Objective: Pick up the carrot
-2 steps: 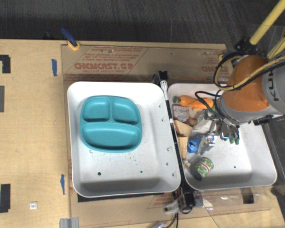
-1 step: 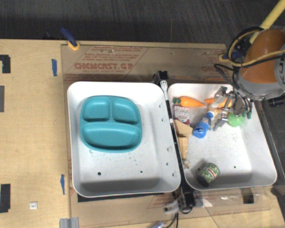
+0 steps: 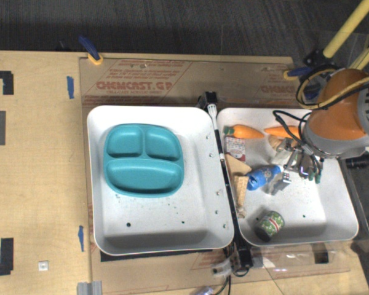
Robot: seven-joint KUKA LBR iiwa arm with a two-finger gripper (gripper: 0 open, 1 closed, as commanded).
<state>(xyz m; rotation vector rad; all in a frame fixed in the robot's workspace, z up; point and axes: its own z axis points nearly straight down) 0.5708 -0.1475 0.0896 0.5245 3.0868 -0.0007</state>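
The carrot [image 3: 246, 131] lies at the far edge of the right bin [image 3: 338, 217], just beside a small red-and-white packet [image 3: 235, 147] and well apart from the green can [image 3: 270, 223] near that bin's front. The hand [image 3: 289, 168] hangs inside the right bin, close to a blue toy [image 3: 261, 177], and whether it is open or closed cannot be told. In the left bin [image 3: 107, 217] sits 1 teal divided plate [image 3: 144, 159].

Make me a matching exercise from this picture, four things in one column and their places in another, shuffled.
Things:
1. teal plate
2. carrot
3. green can
4. blue clamp

Places:
A. near edge of the right bin
B. far edge of the right bin
C. cardboard beyond the left bin
D. middle of the left bin

Pairs: 1-D, 2-B, 3-A, 4-C
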